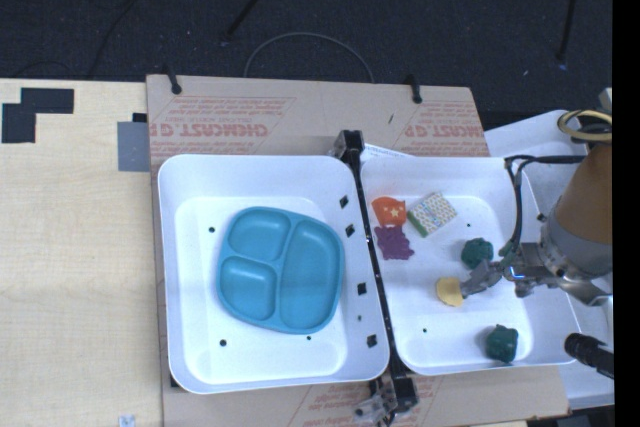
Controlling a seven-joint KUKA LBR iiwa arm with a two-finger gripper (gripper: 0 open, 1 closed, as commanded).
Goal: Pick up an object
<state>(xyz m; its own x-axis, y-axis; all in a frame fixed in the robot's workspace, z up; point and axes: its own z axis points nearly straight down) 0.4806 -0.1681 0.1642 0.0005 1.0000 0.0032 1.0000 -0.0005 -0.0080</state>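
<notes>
My gripper (502, 281) hangs over the right bin (420, 360) near its right side, open with nothing between its fingers. Its left finger (478, 279) points at a small yellow piece (449, 292) just to its left. A dark green lump (477, 251) lies just above the gripper, and another green lump (502, 343) sits below it near the bin's front wall. Farther left lie a red-orange piece (389, 210), a purple piece (394, 244) and a patterned block (431, 213).
The left bin (185, 215) holds a blue divided plate (278, 268). A black divider (365, 265) runs between the two bins. The grey arm with its orange band (590, 205) comes in from the right over the right bin's edge.
</notes>
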